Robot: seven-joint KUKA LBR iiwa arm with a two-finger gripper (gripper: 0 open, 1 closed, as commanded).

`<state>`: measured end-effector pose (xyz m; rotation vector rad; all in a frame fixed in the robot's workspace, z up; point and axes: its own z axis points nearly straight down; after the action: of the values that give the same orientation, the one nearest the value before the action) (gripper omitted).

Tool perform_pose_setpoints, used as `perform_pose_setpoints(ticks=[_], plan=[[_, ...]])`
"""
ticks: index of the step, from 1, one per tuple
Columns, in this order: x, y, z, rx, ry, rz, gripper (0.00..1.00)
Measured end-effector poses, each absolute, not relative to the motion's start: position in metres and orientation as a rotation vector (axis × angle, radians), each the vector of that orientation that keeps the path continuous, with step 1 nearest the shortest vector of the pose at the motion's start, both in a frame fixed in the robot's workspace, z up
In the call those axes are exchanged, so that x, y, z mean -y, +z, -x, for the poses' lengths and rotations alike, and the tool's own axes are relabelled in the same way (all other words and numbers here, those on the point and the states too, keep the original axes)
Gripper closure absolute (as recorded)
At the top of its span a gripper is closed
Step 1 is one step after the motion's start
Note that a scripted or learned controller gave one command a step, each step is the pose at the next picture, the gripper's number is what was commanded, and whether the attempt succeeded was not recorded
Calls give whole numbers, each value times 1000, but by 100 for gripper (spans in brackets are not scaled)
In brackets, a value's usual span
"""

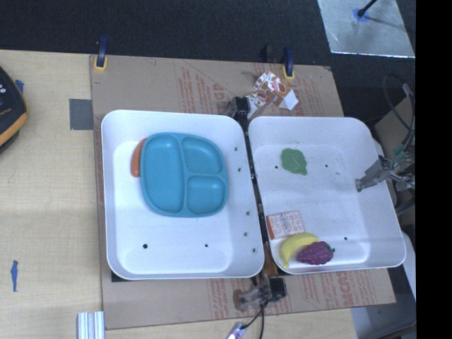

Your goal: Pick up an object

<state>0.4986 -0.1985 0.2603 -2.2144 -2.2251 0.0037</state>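
Hand (367, 181) sits at the right edge of the frame, over the right rim of the right bin (353, 129); whether it is clenched or released I cannot tell, and nothing shows in its grasp.

From the left: the left bin (120, 189) holds one blue divided plate (185, 174), stiff, smooth and wide, probably awkward to pinch except at its rim. One orange thing (135, 159) peeks from under the plate's left edge.

In the right bin lies one green lump (294, 161) at upper centre, likely soft and light, standing alone and so the easiest pick. Along the lower edge are one small flat packet (285, 224), hard to get under; one yellow banana (296, 244); and one purple fruit (315, 253) touching it. Both look like light toys, best taken across their narrow width.
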Motion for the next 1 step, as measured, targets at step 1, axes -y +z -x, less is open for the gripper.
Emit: perform_pose_setpoints(ticks=[1], plan=[[166,214,-592,2228,6,2213,0]])
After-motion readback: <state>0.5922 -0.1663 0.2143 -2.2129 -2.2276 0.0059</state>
